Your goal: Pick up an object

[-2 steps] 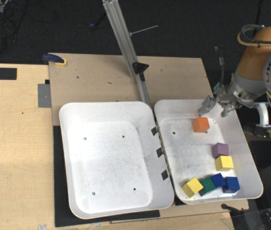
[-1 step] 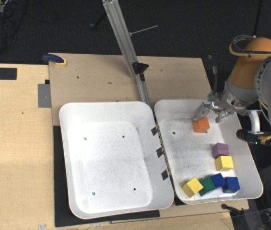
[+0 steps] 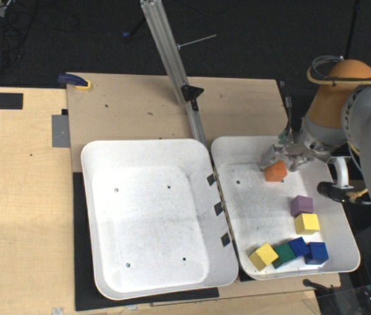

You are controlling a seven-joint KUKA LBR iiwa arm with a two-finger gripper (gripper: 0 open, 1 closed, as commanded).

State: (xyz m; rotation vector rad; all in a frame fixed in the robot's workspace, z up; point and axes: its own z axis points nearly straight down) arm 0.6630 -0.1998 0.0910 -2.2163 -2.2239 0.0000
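Note:
My gripper (image 3: 285,157) hangs over the far part of the right bin (image 3: 238,151), reaching in from the right. An orange block (image 3: 276,171) sits right at its lower left tip, touching or nearly touching it; whether it is held cannot be made out. Further forward in the same bin lie a purple block (image 3: 301,205) and a yellow block (image 3: 306,223). Along the near edge sit another yellow block (image 3: 262,256), a green block (image 3: 282,253) and two blue blocks (image 3: 298,246) (image 3: 317,252).
The left bin (image 3: 93,159) stands beside the right one, joined by black clips (image 3: 218,208). A slanted aluminium bar (image 3: 172,58) rises behind the bins. The wooden bench (image 3: 21,176) extends to the left.

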